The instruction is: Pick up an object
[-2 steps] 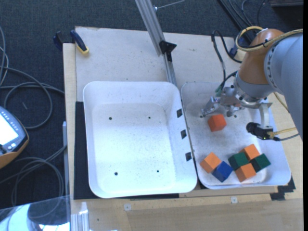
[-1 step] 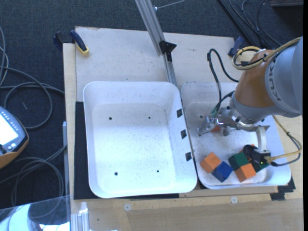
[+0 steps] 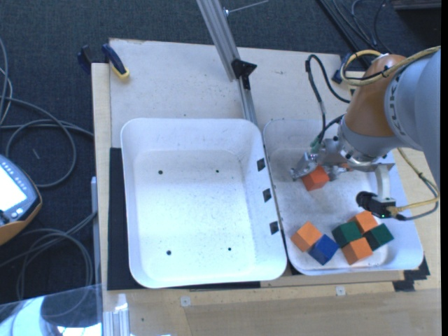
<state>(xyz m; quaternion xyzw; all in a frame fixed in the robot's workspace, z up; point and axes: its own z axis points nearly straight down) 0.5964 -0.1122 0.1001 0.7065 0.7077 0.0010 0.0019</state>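
My gripper (image 3: 313,170) hangs over the upper middle of the right bin (image 3: 297,205), reaching in from the right. An orange-red block (image 3: 317,179) sits between its fingers, and the gripper is shut on it. Along the near side of the same bin lie several loose blocks: an orange one (image 3: 306,235), a blue one (image 3: 323,248), a dark green one (image 3: 346,233), a green one (image 3: 380,236) and two more orange ones (image 3: 365,222) (image 3: 358,249).
The left bin (image 3: 133,142) stands beside the right one, with black clips along their shared wall. A slanted metal post (image 3: 218,30) rises behind the bins. Cables (image 3: 316,89) trail by the arm, and a yellow-and-blue clamp (image 3: 115,60) grips the bench's far left corner.
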